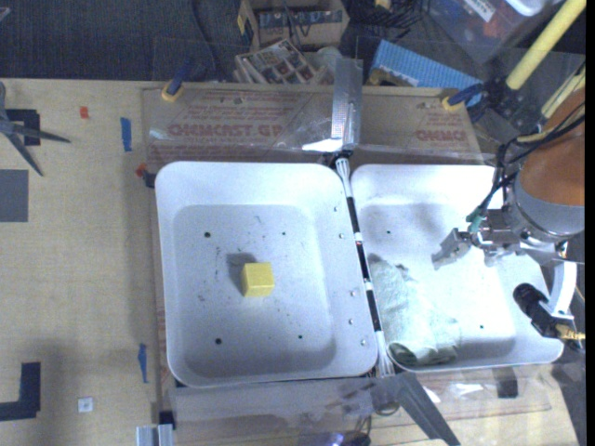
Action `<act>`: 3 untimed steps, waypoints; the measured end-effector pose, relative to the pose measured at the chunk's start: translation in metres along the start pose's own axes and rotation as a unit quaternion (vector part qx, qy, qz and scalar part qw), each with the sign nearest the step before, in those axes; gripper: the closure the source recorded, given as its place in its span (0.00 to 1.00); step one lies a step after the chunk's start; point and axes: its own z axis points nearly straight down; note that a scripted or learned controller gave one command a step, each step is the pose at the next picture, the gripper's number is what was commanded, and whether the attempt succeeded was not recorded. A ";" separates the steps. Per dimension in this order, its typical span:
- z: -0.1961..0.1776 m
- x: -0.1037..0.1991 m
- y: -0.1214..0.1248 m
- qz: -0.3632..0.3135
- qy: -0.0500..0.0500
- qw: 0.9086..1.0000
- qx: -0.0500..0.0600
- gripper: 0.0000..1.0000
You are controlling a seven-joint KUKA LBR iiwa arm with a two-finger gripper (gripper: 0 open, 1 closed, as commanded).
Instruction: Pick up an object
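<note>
Hovering over the right bin (409, 193) at the right of the frame, the gripper (453, 246) hangs from the grey arm (548, 203) with nothing visibly between its fingertips; whether it is released or clenched cannot be told from this slant. Judging by that, the pick is not yet made and the whole lift remains. Nearest to it, toward the lower middle of the frame, a rolled pale cloth (409, 309) lies along the right bin's left wall, touching the lower rim. Bare floor around the gripper gives room to descend, though the cloth's spot against the wall looks likely to crowd a finger on that side. Well apart, in the left bin (186, 193), a yellow block (257, 279) sits alone mid-floor, open on every side.
</note>
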 end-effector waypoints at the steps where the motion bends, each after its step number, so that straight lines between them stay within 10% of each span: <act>1: 0.061 0.002 0.076 -0.042 -0.001 0.999 -0.002 0.00; 2: 0.053 -0.001 0.075 -0.039 -0.002 0.999 -0.002 1.00; 3: -0.032 0.008 0.026 0.126 -0.001 0.992 -0.002 1.00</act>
